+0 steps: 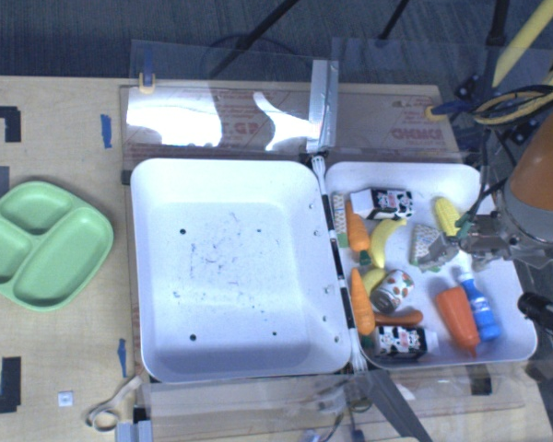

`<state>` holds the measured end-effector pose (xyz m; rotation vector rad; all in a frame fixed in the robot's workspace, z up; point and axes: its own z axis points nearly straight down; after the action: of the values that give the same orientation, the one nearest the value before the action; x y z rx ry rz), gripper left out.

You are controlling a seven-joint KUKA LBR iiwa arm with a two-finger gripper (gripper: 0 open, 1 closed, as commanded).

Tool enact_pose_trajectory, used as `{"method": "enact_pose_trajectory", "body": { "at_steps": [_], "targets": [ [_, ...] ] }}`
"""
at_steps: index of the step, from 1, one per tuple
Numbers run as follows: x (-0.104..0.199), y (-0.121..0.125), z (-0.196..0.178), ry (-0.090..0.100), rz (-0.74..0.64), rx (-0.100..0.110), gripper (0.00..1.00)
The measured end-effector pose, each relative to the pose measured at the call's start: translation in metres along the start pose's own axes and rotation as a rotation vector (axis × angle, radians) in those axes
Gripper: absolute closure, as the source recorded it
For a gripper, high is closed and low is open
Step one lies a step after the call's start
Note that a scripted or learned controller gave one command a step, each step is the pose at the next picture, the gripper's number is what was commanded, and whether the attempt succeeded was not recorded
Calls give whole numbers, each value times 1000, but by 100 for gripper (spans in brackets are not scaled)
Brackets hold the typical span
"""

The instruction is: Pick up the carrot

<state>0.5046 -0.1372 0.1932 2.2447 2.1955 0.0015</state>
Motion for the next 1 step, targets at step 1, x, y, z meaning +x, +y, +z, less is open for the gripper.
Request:
{"method": "enact_pose_trajectory", "body": {
  "at_steps": [1],
  "targets": [
    [23,15,31,1,-39,3,0]
  ]
}}
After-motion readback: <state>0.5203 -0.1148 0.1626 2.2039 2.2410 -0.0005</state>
